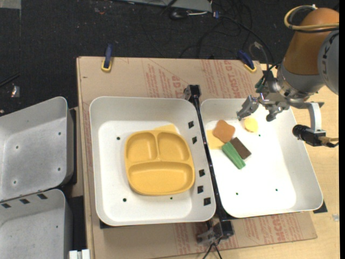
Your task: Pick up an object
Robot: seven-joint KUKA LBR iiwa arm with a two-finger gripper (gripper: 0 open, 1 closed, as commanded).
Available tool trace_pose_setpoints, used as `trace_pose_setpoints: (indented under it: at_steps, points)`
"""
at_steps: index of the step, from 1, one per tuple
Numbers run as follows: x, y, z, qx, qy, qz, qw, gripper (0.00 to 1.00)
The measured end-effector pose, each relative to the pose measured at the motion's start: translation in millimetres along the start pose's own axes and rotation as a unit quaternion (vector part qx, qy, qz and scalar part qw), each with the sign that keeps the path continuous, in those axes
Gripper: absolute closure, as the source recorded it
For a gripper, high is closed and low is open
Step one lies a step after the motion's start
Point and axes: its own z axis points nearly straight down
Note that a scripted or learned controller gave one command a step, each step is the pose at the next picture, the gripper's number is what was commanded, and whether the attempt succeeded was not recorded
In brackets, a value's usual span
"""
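Note:
In the right bin (280, 182) lie several small objects: an orange piece (223, 130), a pale yellow flat piece (214, 142) under it, a small yellow round piece (250, 124), a green block (234, 156) and a brown block (239, 148). My gripper (260, 110) hangs over the far end of this bin, just above and beside the yellow round piece. Its fingers (246, 109) are spread apart with nothing between them.
The left bin (108, 198) holds a yellow compartment tray (159, 162). A black divider (202, 150) runs between the bins. Grey metal trays (32, 144) lie off the bench at the left. Clamps (107, 63) sit at the bench's far edge.

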Motion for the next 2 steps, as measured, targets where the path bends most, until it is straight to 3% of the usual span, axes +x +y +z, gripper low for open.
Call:
trace_pose_setpoints:
  at_steps: [1,2]
  points:
    - [0,3,-8,-0.007,-0.001,-0.001,1.0,0.0]
    - [-1,-4,54,-0.004,-0.001,0.0,1.0,0.0]
